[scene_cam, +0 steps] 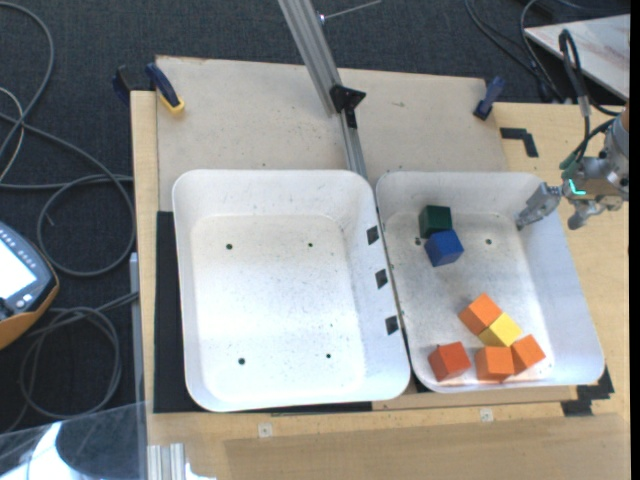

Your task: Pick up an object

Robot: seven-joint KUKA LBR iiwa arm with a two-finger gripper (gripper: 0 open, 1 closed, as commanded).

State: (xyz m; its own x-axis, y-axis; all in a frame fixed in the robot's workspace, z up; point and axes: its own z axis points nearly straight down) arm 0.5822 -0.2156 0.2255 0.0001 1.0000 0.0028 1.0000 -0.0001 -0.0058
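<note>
nothing picked yet: the tool (556, 211) at the frame's right edge hangs spread open and bare, above the right bin (560, 268); blocks (492, 340) all untouched.

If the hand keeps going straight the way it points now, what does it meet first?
The hand points left over the right bin. The first things in that line look like the green cube and the blue cube beside it, though its height is unclear.
</note>
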